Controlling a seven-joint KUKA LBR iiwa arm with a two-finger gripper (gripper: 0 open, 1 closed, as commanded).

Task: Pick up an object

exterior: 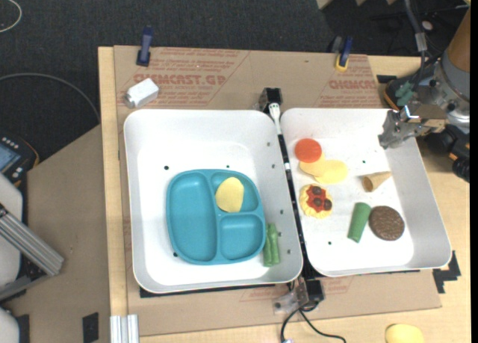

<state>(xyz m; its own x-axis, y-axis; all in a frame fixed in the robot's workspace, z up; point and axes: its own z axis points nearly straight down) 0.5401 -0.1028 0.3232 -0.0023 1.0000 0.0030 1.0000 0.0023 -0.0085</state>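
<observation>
The right bin (418,252) holds a red-orange round piece (308,149), a yellow piece (328,172), a small pizza-like disc (317,200), a tan cone (376,181), a green cucumber-like stick (359,222) and a brown round cookie (387,223). My gripper (393,131) hangs over that bin's upper right corner, apart from all of them and above the cone. Nothing shows in its grasp. In the left bin (149,147), a blue divided plate (196,218) carries a yellow lemon-like piece (230,194), and a green pod (270,244) lies by the plate's right edge.
A black divider (281,156) runs between the two bins. A white block (142,93) and two blue clamps (145,45) sit on the cardboard behind the bins. The arm (455,80) comes in from the upper right. A yellow object (404,332) lies off the bench at the bottom right.
</observation>
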